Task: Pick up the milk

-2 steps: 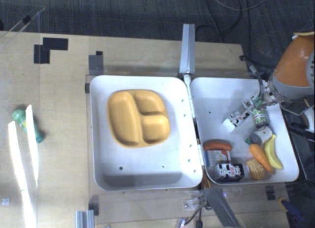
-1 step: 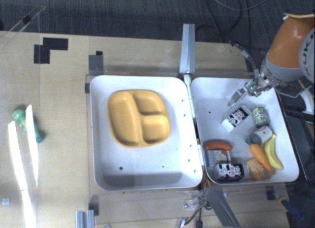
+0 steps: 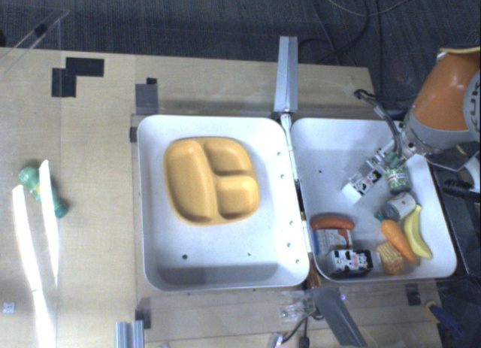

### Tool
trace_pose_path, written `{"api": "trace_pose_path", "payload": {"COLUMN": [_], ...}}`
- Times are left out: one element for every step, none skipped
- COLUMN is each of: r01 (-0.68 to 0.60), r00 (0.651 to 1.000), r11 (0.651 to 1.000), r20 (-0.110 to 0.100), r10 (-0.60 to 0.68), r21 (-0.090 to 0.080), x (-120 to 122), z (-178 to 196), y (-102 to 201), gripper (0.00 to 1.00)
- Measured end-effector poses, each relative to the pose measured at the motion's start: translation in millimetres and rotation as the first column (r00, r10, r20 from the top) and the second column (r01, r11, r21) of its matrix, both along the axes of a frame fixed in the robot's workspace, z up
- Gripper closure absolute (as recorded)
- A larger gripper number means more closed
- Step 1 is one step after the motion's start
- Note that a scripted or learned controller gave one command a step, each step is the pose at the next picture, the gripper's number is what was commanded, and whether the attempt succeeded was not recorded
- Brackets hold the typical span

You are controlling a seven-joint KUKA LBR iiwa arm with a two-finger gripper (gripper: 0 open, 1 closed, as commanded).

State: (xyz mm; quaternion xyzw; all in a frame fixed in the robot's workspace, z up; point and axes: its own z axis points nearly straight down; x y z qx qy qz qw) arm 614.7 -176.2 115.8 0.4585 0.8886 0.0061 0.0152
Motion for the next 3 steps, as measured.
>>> {"api": "trace_pose_path", "payload": {"r01": [-0.078, -0.309, -0.311], "r00": [0.997, 0.951, 0.950], "r11": [0.997, 0.951, 0.950], "r20": [-0.023, -0.006, 0.003], "r10": [0.078, 0.309, 0.311], "r21": [0.000, -0.013, -0.017], "x": [1, 43, 47], "z": [25, 0, 14], "y": [-29, -22, -21], "gripper": [0.00, 0.00, 1.00]}}
